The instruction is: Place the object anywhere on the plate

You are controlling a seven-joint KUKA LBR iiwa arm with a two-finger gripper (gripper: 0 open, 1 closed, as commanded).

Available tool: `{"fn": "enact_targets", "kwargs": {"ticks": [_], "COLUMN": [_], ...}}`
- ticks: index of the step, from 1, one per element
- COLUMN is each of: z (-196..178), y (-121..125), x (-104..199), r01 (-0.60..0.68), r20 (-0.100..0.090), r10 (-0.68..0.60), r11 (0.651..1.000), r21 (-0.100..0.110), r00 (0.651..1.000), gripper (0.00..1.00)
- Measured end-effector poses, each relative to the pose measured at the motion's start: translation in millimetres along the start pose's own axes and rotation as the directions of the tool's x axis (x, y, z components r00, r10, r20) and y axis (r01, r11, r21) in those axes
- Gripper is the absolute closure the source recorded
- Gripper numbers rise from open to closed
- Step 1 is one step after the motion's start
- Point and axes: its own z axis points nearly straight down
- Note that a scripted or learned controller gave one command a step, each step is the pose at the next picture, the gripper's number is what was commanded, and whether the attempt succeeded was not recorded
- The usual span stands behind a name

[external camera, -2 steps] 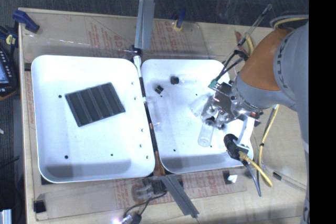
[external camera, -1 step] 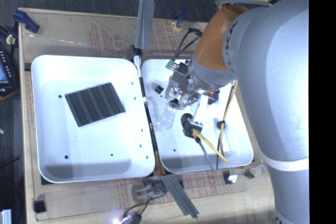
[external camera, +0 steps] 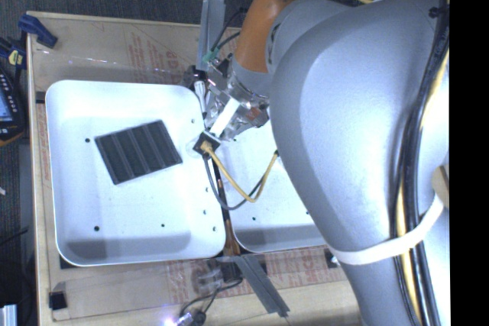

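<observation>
The grey KUKA arm point(external camera: 359, 149) fills the foreground, hiding most of the white bin point(external camera: 263, 237) that lies below and to the right of the fingers point(external camera: 205, 101) in the view. Nearest the camera, below the fingers, faint reddish printing runs across the pale counter point(external camera: 137, 282), too blurred to read. A second white bin point(external camera: 114, 240) sits to the fingers' left. A dark ribbed slab point(external camera: 140, 151) rests flat on its floor, left of the fingers, slightly nearer the camera and well apart from them. The fingers hang over the rim between the two bins, and it cannot be told whether they are open or closed. Just beyond them is the arm's orange band point(external camera: 256, 30), and far to their left a blue clamp point(external camera: 37, 30) sits at the counter's far corner
</observation>
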Motion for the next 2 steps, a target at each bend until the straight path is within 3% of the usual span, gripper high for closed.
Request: {"fn": "enact_targets", "kwargs": {"ticks": [1, 2], "z": [-0.9, -14.7], "y": [-41.9, -59.1], "x": [62.5, 110.7], "r01": [0.148, -0.112], "r20": [-0.001, -0.002], "r10": [-0.148, 0.112], "r11": [0.989, 0.994], "r21": [-0.002, -0.002], "r00": [0.989, 0.994], "gripper": [1.00, 1.00]}}
